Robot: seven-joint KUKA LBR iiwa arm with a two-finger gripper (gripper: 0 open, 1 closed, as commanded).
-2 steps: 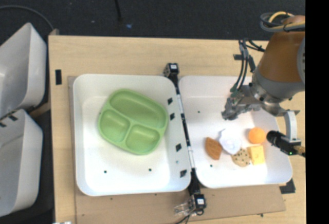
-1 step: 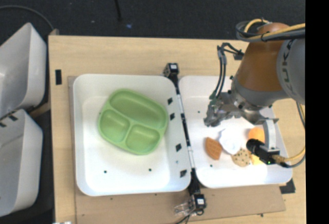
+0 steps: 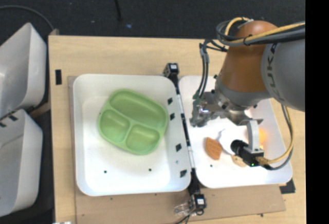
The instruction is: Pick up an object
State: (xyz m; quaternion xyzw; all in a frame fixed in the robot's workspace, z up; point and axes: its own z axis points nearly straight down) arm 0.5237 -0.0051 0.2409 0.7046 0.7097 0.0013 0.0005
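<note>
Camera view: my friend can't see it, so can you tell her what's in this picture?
A grey and orange robot arm reaches from the right over the right white bin, where a small orange object lies near the bin's left side. The left white bin holds a green divided plate with three compartments.

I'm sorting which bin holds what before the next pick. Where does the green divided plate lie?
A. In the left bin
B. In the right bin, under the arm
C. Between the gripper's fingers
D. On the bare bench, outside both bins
A: the green divided plate lies flat on the floor of the left bin, apart from the arm, which is over the right bin.
</note>
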